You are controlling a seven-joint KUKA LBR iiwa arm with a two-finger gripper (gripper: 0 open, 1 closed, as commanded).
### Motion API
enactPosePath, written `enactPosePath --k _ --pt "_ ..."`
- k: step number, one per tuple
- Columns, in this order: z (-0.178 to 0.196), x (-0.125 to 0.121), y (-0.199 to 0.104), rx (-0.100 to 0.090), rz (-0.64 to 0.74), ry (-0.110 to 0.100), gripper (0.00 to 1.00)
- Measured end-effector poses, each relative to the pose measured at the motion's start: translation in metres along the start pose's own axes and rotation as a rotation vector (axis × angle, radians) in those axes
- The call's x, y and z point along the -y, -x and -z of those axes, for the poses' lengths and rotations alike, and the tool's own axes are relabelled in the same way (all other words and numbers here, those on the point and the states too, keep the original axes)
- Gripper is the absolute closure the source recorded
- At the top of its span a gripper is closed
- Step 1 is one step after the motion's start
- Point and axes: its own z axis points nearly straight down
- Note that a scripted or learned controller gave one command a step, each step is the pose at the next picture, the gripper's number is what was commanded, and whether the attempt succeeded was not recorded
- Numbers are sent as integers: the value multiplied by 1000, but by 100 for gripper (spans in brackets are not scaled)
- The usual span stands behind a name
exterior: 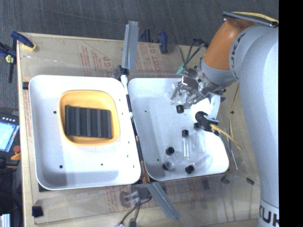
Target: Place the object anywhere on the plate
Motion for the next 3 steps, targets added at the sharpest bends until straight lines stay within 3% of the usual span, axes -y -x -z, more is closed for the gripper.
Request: enactPosePath --k 1,2,3 --pt "18 1 -64 2 116 2 100" --pt "-15 21 -100 3 253 0 100" --pt "12 68 -187 4 362 3 100"
